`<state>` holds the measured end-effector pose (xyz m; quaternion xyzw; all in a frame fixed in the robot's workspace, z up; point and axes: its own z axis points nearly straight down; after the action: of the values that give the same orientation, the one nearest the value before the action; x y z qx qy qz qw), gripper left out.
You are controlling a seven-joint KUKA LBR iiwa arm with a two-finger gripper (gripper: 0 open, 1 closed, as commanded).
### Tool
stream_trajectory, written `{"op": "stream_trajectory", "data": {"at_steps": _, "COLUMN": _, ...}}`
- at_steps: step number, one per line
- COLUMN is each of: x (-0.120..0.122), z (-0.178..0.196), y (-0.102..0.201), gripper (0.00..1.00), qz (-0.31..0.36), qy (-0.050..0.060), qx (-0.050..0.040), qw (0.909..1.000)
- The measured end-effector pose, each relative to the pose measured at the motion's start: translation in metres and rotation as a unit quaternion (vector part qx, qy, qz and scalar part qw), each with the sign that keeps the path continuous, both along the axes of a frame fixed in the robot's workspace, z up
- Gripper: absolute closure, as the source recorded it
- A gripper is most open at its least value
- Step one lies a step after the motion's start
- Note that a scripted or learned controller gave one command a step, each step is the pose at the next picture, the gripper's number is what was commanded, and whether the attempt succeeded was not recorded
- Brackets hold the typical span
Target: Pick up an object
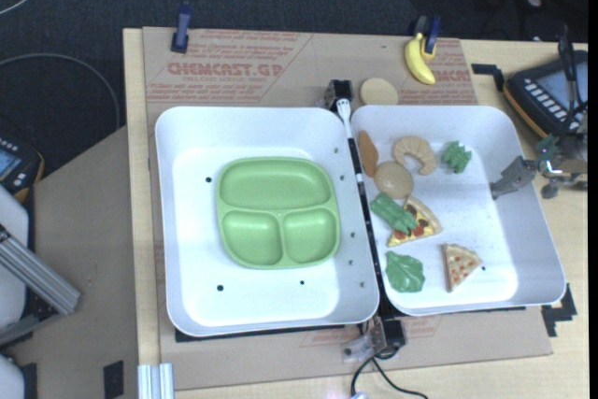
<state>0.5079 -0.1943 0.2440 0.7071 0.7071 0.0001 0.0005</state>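
Nearest the camera, a pizza slice [460, 264] and a green leaf [405, 272] lie at the right bin's [523, 285] front. At that bin's right rim hangs the tool [512, 179], nothing between its fingers; their spread I cannot tell. Further left lie another pizza slice [414, 224], a croissant [414, 154] and broccoli [456, 157]. In the left bin [177, 201] sits a green divided tray [277, 210].
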Motion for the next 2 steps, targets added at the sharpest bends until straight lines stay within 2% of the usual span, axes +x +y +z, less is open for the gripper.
{"op": "stream_trajectory", "data": {"at_steps": 1, "x": -0.031, "z": -0.167, "y": 0.065, "gripper": 0.0, "qz": 0.001, "qy": 0.005, "qx": 0.0032, "qw": 1.0}}
{"op": "stream_trajectory", "data": {"at_steps": 2, "x": -0.028, "z": -0.149, "y": 0.061, "gripper": 1.0, "qz": -0.001, "qy": -0.001, "qx": -0.0003, "qw": 1.0}}
